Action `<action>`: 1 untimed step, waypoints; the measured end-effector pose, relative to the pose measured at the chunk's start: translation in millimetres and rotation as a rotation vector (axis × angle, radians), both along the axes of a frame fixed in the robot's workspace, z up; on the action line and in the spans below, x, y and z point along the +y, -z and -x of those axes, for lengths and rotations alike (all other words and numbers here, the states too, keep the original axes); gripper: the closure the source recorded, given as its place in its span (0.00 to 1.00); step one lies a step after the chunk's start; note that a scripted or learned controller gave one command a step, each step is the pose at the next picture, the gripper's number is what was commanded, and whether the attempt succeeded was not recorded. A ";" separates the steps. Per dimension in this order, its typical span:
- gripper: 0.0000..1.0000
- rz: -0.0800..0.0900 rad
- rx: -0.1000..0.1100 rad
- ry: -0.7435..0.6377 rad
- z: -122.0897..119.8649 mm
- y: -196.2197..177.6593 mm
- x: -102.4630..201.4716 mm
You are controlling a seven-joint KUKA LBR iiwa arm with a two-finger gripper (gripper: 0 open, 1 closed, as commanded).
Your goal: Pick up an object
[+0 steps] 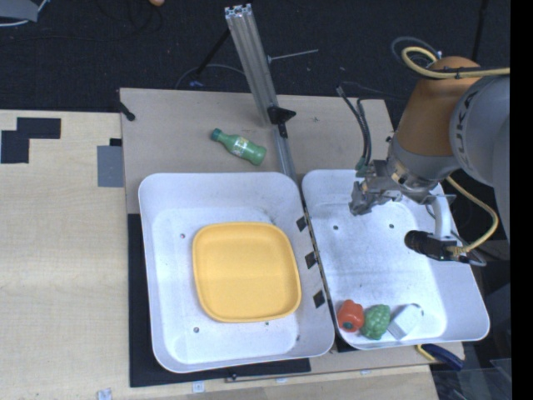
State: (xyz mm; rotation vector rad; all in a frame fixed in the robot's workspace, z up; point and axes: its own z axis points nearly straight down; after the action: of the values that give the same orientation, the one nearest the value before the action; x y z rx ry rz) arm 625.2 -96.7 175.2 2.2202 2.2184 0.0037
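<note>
Where bin [391, 257] lies bare, claw [364, 203].

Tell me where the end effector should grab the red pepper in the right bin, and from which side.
Probably from straight above. The red pepper lies against the right bin's near left corner, with the green toy touching its right side. So the fingers would best close across its near-far width, where there seems to be some room, rather than left-right. The end effector hangs over the bin's far part.
</note>
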 end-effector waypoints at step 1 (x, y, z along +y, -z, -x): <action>1.00 0.000 -0.001 -0.001 -3.1 -56.6 -9.1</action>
State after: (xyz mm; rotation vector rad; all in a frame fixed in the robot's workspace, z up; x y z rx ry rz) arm 628.2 -105.8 231.8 2.2188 2.2188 0.0042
